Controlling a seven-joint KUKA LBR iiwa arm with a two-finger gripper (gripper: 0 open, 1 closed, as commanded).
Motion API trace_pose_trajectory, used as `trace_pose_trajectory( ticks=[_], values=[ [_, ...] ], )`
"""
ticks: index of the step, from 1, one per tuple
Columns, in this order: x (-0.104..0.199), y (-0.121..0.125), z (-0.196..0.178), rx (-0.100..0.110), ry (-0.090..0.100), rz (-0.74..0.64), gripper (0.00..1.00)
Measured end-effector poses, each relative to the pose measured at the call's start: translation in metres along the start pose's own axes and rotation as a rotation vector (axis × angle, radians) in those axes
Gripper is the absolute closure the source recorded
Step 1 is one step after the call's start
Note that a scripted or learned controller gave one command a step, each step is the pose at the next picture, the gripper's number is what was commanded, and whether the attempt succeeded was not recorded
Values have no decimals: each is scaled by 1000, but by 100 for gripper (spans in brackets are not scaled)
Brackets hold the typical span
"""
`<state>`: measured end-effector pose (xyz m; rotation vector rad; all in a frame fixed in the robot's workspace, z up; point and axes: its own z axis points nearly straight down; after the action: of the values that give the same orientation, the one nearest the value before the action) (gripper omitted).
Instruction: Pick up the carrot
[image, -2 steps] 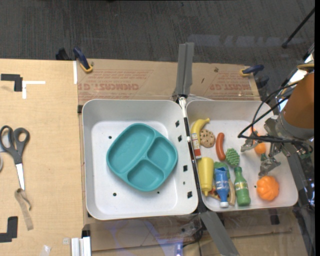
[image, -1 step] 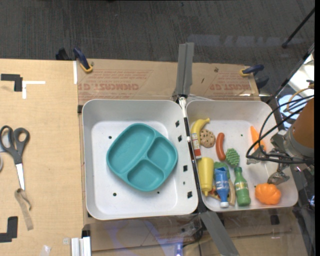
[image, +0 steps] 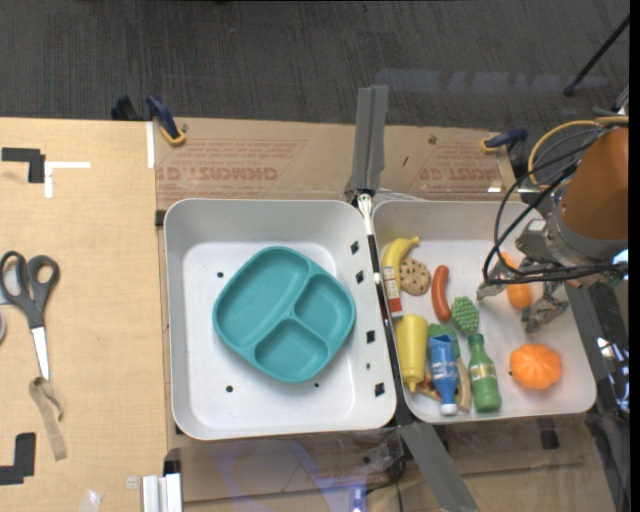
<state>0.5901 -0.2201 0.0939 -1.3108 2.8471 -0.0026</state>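
One carrot (image: 519, 295) lies in the right bin (image: 575, 400), partly hidden directly beneath the gripper (image: 522, 308); we cannot tell whether the gripper is open or closed. Bottles and toy foods crowd that bin; the left bin (image: 190, 330) holds a teal divided plate (image: 285, 314).

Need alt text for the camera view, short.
The robot hand hangs over the right bin, above an orange item, near toy food including a banana, a green bottle and a tangerine. The left bin holds a teal divided plate.
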Motion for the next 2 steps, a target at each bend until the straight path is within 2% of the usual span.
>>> trace_pose_trajectory(
  ticks=[1,2],
  values=[
    [39,45,1,-4,2,-135,0],
    [26,30,1,-1,1,233,0]
  ],
)
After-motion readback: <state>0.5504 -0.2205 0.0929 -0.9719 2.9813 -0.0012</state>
